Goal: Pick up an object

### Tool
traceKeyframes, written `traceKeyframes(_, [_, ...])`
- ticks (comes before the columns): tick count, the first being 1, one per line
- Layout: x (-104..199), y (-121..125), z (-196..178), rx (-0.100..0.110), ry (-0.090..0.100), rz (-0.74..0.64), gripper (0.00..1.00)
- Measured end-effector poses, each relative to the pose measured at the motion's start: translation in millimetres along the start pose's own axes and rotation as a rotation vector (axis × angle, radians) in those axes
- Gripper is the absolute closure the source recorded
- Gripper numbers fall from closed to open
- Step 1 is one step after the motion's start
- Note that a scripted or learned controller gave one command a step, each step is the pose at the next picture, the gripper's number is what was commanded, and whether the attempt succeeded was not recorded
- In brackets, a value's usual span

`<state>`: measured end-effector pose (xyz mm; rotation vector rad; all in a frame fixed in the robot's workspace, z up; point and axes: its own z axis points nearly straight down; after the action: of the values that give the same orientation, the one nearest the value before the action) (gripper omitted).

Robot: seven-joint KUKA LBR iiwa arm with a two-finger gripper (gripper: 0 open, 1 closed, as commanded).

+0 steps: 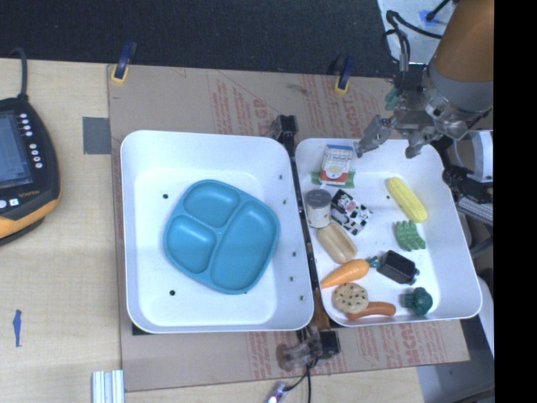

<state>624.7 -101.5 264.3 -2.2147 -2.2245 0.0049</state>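
Overhead, hand [390,144] fingers spread, hovering above right bin's [453,225] far edge

Pale wood worktop [59,292]. Brown cardboard sheet [210,95] lies on it, clipped at its far edge. Two white bins, left [134,225] and right [457,233], side by side on cardboard. Handheld pendant [21,170] at left edge.

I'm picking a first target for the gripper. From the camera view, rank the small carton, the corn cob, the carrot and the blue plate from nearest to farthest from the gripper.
Gripper hangs over the right bin's far end.
1. Small carton, just to its left in that view.
2. Corn cob, just below it by the right wall. These first two are close.
3. Carrot, toward the near end.
4. Blue plate, in the left bin.
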Motion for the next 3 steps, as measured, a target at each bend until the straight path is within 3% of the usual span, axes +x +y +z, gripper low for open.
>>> traceKeyframes(1, [-94.6, 22.6, 82.7, 0.002, -0.002, 0.001, 0.00])
traceKeyframes(2, [-102.9, -35.6, 158.5, -0.013, -0.007, 0.000, 0.00])
traceKeyframes(3, [-110.2, -96.1, 173.3, 0.000, 0.000, -0.001, 0.00])
